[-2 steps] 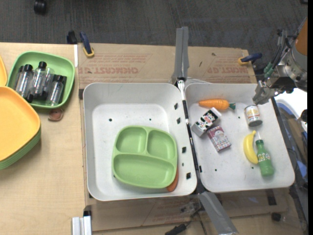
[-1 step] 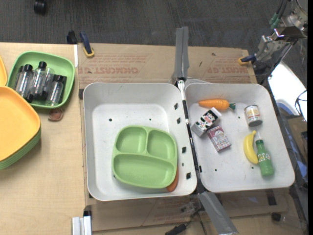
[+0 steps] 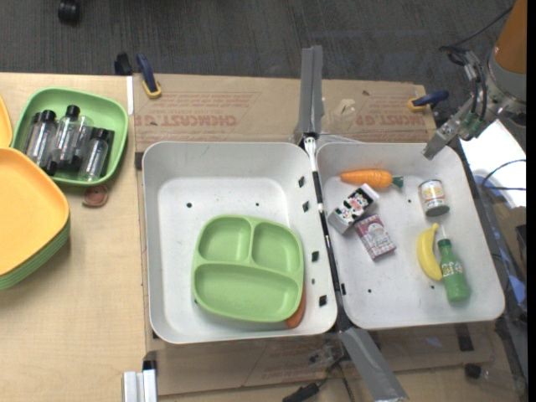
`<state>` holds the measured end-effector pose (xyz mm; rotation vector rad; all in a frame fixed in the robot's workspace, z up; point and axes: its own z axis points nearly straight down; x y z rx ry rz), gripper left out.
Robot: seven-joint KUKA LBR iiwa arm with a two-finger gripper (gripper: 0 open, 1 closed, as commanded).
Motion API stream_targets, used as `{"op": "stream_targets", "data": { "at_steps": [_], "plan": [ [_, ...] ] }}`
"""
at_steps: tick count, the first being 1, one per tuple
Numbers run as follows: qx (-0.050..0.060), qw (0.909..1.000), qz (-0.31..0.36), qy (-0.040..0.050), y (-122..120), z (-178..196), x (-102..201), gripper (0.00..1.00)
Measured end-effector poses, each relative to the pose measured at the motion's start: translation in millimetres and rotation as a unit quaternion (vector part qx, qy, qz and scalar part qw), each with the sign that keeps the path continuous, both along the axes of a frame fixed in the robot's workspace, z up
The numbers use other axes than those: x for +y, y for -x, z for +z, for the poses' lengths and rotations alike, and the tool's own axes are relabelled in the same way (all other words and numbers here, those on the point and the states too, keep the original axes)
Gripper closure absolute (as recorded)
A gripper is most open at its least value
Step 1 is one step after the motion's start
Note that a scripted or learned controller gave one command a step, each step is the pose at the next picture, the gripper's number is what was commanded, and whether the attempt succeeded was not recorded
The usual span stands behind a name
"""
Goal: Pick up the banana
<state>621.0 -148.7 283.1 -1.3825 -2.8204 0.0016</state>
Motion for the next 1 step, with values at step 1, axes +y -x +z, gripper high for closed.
{"op": "stream_targets", "data": {
  "at_steps": [1],
  "plan": [
    [-0.002,0.9822,0.188,0.0001,-10.8,-60.2,-66.9,1.00]
  ]
}}
